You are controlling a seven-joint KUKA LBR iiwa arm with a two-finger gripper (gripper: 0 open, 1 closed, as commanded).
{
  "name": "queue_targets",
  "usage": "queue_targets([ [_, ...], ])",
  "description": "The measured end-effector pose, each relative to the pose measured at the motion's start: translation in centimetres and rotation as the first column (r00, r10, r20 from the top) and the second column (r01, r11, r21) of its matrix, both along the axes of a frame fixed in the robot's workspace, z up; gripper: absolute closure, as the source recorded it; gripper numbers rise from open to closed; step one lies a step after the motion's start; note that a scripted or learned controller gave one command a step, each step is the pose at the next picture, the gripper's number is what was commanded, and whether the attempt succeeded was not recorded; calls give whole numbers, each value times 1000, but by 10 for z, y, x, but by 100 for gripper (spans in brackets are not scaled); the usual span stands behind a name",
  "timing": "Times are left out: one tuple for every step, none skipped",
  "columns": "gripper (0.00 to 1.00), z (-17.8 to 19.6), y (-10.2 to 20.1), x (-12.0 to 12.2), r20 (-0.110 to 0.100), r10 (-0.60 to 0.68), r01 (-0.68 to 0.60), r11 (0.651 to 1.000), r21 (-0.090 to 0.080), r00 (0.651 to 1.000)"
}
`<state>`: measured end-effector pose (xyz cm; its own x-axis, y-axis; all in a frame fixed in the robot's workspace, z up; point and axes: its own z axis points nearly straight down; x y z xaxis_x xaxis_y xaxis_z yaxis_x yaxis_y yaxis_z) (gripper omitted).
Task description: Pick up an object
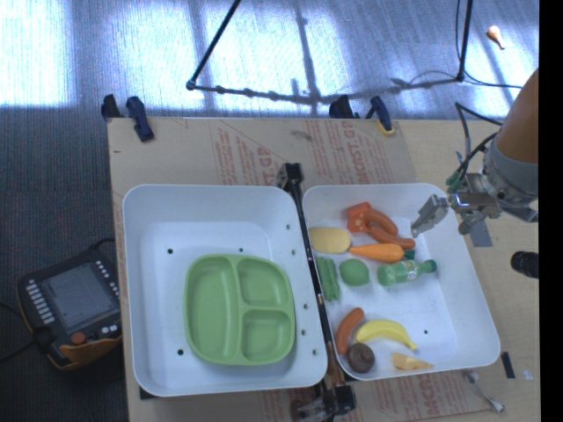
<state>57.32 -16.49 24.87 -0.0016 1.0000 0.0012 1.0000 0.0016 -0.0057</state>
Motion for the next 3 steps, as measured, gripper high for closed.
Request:
queue_targets([
  [0, -125, 5, 59, -1, 274, -274, 962, 3, 962],
  [0, -166, 71, 31, -4, 207, -207, 978, 4, 978],
  [100, -159, 69, 31, -9, 203, -203, 979, 6, 979],
])
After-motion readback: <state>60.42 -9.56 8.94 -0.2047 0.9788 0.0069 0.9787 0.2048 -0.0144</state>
